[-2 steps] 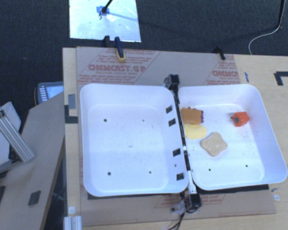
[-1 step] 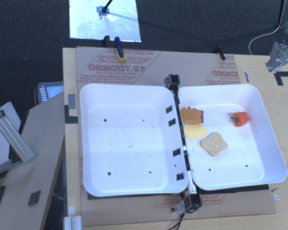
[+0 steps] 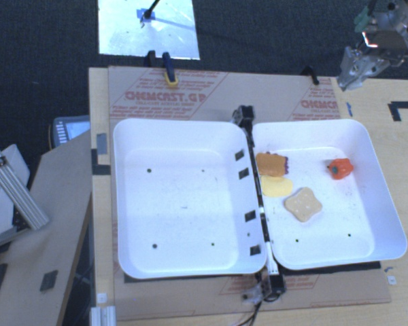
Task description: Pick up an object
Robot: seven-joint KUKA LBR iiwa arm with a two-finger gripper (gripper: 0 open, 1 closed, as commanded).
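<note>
The arm's metallic wrist hangs high over the far right corner of the desk [image 3: 190, 87], outside both bins, with the pincer [image 3: 350, 70] pointing down and towards the left just beyond the far rim of the right shallow white plastic bin [image 3: 377, 182]. Whether the pincer is spread or pressed together cannot be told; nothing is seen in it.

Four things lie in the right bin. A small red-orange pepper-shaped toy with a green stem [image 3: 339, 168] sits near the far right part of the floor, apart from the rest. Against the bin's left wall lies an orange-brown rectangular block with a purple edge [image 3: 272, 164]; just in front of it, touching or nearly so, is a flat pale yellow rounded piece [image 3: 277, 187]. A tan toast-shaped slice with a soft, matte look [image 3: 303, 204] lies just beside the yellow piece, nearer the middle.

The left shallow white plastic bin [image 3: 122, 182] shows a smooth floor with small dark dots. Black clips join the bins along their shared edge. Both rest on a brown board printed with red lettering, and a shiny metal sheet [image 3: 148, 17] lies beyond the desk's far edge.
</note>
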